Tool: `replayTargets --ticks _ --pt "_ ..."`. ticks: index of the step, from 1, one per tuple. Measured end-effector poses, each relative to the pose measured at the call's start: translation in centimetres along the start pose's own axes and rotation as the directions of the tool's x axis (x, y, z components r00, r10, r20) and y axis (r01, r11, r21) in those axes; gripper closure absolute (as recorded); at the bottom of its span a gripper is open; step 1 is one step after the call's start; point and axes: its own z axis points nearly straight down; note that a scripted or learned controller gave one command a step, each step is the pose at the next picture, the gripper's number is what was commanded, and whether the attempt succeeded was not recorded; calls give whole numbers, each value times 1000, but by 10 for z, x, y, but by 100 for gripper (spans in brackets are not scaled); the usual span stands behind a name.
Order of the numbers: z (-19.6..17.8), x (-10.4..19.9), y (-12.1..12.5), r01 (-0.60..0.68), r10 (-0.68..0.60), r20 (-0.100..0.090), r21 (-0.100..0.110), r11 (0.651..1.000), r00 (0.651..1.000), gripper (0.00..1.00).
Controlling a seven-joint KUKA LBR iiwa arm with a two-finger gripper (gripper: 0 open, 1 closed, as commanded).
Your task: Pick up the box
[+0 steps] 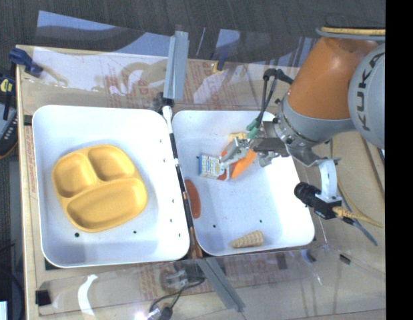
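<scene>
You see the box (209, 166) lying just left of the gripper (245, 145), beside the carrot (237, 165); whether it is holding anything, I cannot tell.

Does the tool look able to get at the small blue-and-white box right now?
Probably yes: the small blue-and-white box lies uncovered on the right white bin, though an orange carrot-like piece touches its right side.

Wooden bench (99, 85); two white bins on it, left bin (99, 122), right bin (286, 212), side by side.

yellow tray (99, 185), white bins (46, 122), blue-and-white box (209, 166)
</scene>
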Motion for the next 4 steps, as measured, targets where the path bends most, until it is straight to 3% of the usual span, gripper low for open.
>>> replayTargets --ticks 1,2,3,4 --pt "108 7 61 77 -77 2 2 997 997 0" --pt "190 -36 77 13 -13 3 -9 1000 1000 0" --pt "179 -36 78 19 -19 6 -11 1000 1000 100" --pt "179 -36 78 19 -19 6 -11 1000 1000 0"
